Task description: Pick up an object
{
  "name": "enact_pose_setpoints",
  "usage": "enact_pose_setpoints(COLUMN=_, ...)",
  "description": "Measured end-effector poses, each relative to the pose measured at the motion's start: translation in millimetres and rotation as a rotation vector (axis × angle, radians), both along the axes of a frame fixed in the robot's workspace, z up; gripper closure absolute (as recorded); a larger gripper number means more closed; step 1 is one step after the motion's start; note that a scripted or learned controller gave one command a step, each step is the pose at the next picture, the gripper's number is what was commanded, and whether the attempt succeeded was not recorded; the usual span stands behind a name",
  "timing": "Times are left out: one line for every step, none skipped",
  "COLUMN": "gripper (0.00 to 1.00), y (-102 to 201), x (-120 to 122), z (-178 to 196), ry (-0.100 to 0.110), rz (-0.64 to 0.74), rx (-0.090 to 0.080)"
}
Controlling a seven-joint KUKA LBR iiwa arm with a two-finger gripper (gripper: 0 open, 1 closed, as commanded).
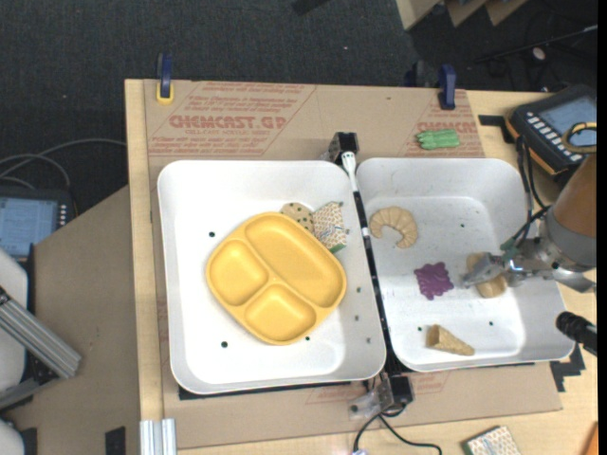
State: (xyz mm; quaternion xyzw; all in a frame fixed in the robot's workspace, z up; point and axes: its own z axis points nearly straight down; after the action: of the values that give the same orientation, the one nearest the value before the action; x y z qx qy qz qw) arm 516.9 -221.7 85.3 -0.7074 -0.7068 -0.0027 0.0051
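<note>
Target looks like the small tan piece (pixel 491 288) in the right bin (pixel 503 183), near its right wall, just right of the purple piece (pixel 432 280). Gripper (pixel 484 271) sits right on it, coming in from the right; fingers are low at the bin floor and seem to straddle the tan piece, but whether they are apart or clamped on it I cannot tell, too small and partly blurred. No lift visible, the piece rests on the floor.

Judgement: step in hand is the grasp itself. To do it well, centre the tan piece between the fingers before closing, stay clear of the purple piece, close fully, then lift straight up so the right wall isn't clipped.

Also in the right bin: croissant-shaped piece (pixel 394 226) at upper left, wedge-shaped tan piece (pixel 448 340) near the front. Left bin (pixel 185 282) holds a yellow 3-compartment tray (pixel 275 276) with 2 small patterned items (pixel 318 218) at its upper edge. A green object (pixel 438 139) lies on the cardboard behind the bins.
</note>
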Motion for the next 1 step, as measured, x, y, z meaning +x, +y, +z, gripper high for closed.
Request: enact_pose_setpoints(gripper=1.0, y=-1.5, x=1.8, z=9.6, ry=-0.004, rz=0.001, rx=-0.011)
